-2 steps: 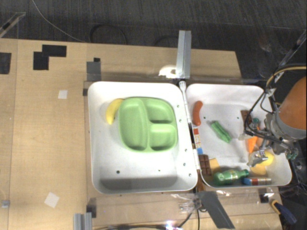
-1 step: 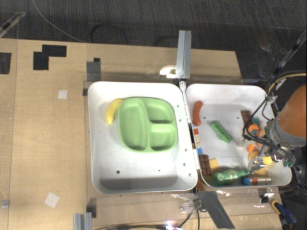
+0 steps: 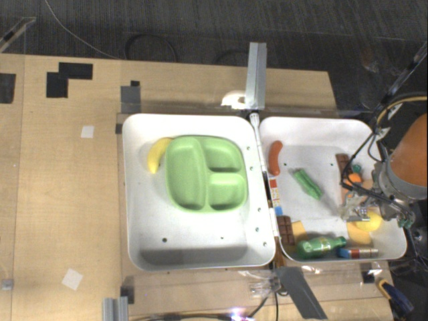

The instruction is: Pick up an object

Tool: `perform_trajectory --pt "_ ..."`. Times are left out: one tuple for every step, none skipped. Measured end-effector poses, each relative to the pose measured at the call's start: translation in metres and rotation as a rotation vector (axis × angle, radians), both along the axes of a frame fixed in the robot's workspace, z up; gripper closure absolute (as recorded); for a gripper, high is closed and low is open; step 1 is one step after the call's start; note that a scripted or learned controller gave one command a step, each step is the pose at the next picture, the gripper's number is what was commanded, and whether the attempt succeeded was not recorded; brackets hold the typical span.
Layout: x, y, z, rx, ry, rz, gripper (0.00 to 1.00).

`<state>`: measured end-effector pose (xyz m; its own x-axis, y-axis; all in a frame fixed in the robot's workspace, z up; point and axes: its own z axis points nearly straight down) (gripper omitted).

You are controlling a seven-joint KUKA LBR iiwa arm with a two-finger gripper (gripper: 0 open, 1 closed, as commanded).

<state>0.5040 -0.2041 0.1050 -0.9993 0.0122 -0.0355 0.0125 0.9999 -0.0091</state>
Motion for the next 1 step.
perform_trajectory --pt "0.0532 0.0162 0.0995 0.008 0.016 -0.056 1.0"
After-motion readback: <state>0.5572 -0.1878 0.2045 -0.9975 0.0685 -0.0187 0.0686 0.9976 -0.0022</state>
